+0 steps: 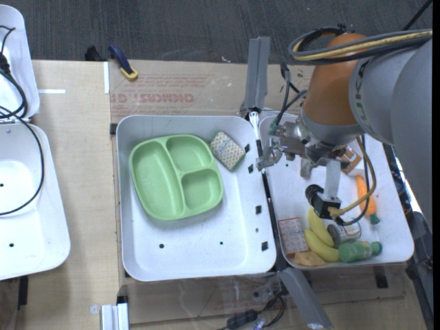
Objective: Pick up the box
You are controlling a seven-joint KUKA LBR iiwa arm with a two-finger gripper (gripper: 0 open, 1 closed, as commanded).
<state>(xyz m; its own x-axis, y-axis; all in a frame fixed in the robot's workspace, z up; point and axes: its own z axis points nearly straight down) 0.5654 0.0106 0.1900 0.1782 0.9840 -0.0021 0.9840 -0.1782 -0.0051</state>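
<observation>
Box [292, 234] is lying flat in the right bin [405, 234], just left of the bananas [320, 238], touching or nearly touching them, printed face up with red marks on it. It is sitting by the bin's near-left corner, and nothing is covering it.

Gripper [304, 153] is hanging over the same bin, farther back than the bananas and a bit to their left, well apart from the box. Open or closed: cannot tell, since the arm [388, 81] and wrist hardware are blocking it. Nothing is showing as held.

Green toy [359, 251] is lying just right of the bananas, touching their near end. A grey round item [338, 232] is sitting against the bananas' right side; what it is cannot be told. Carrot [362, 191] is lying right of the bananas and farther back, close to the bin's right wall. An orange-and-white item [351, 158] is peeking out from under the arm, farther back again, mostly hidden.

Plate [175, 177], green with three compartments, is lying well left of the bananas in the left bin [127, 208]. Sponge [227, 150] is resting between the plate and the bananas, farther back, touching the plate's far-right rim.
</observation>
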